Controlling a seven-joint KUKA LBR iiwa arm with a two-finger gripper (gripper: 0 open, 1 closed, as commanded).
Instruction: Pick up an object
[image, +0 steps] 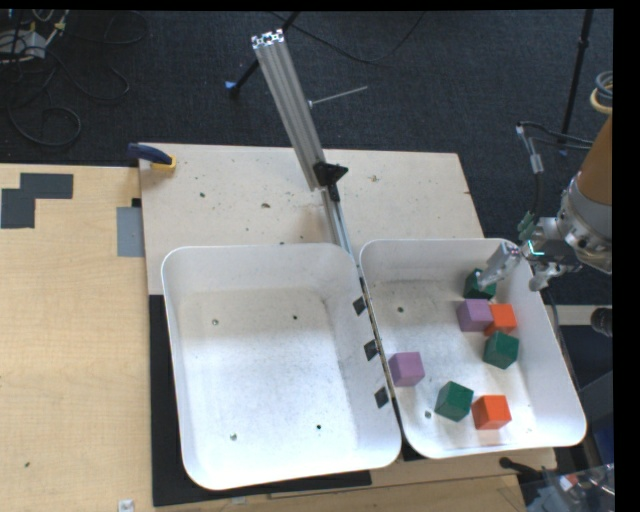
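Dark carpet surrounds my wooden worktop (300, 190), which bears two white bins. My end effector (492, 278) hangs at the right bin's (560, 400) far corner, over a dark green block (477, 289); I cannot tell whether it is apart or together. Nearby lie purple (474, 314), orange (503, 318) and green (500, 350) blocks; nearer the front sit another purple (406, 368), green (454, 400) and orange (491, 411).

A pale wooden surface (240, 195), speckled with dark marks, is observed. Two shallow white bins are borne side by side on it: the left bin (180, 300) and the right bin (565, 400), their inner walls touching. A blue-and-yellow tool (152, 156) is noted at the surface's far left corner.
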